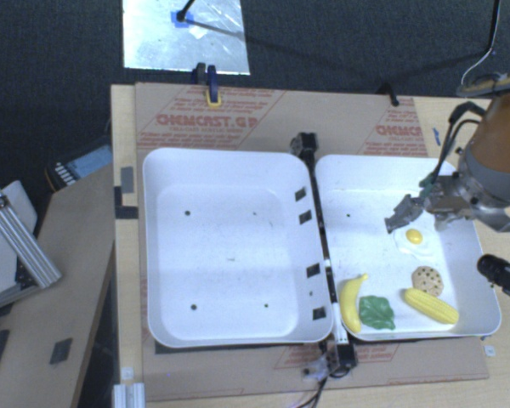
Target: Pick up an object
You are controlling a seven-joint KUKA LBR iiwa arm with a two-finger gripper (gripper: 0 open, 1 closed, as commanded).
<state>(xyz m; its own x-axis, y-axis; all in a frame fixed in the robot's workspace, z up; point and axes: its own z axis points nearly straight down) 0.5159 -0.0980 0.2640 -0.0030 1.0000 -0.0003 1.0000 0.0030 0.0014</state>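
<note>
Right bin [357,185] has banana [350,303], green leaf [376,312], cookie [427,280], corn [431,306]; gripper [405,215] just above fried egg [413,239], finger state unclear.

Dark blue-grey carpet [51,49] covers the floor around the surface [123,253], a pale wooden top overlaid with a brown cardboard sheet [263,113] printed in red lettering. A shiny metal plate [185,24] lies on the carpet beyond the far edge, with a scrap of blue tape [181,19] on it. At the left stands an aluminium frame rail [17,236]. A thin black cable [323,58] crosses the carpet.
</note>
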